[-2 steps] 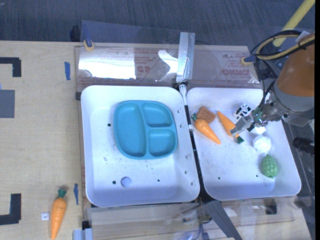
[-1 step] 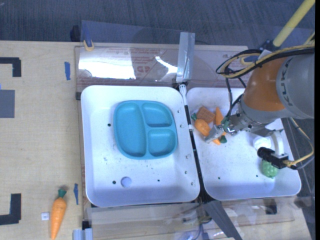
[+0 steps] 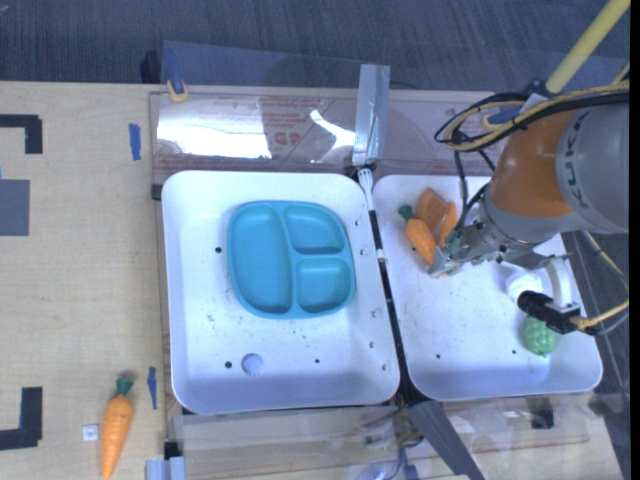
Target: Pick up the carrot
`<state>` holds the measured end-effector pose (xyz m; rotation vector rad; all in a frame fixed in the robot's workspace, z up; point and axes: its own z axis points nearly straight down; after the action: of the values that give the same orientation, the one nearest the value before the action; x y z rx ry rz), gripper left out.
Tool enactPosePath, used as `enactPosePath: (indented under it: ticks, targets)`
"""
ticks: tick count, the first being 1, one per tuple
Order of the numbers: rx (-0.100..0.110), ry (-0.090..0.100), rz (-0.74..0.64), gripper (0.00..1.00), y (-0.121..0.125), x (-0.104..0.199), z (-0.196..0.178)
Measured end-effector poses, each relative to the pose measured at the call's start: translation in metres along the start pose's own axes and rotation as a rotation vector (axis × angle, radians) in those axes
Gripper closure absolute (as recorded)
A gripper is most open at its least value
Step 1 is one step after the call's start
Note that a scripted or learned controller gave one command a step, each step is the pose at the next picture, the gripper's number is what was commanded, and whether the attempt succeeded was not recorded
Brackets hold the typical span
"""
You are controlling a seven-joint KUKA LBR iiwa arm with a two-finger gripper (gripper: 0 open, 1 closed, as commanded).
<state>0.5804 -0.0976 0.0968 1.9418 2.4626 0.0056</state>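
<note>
Pale wood-grain table (image 3: 70, 298) bearing two shallow white plastic bins with rounded corners, set side by side. The left bin (image 3: 190, 358) is speckled with dark flecks and holds a glossy turquoise plate (image 3: 290, 258), a rounded rectangle divided into three compartments. The right bin (image 3: 470, 358) receives the arm (image 3: 560, 168), a smooth grey cylinder with a glossy orange band, entering from the right with yellow and black cables looped above it. Its metallic gripper (image 3: 447, 258) hangs low in the far left part of the right bin, just beside a tapered orange carrot (image 3: 421, 238) with a small green top, which lies on the bin floor close to the divider; whether the gripper is apart or together cannot be told. A blockier orange piece (image 3: 435, 206) lies just beyond the carrot. A knobbly green item (image 3: 540, 338) sits at the right bin's right side. A second carrot (image 3: 116, 430), slender with a green tuft, lies on the table at near left, outside the bins.
</note>
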Motion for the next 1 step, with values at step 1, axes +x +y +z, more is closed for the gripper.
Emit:
enactPosePath:
  ticks: [1]
  targets:
    - [0.009, 0.006, -0.075, 1.0, 0.0636, 0.0785, -0.0983]
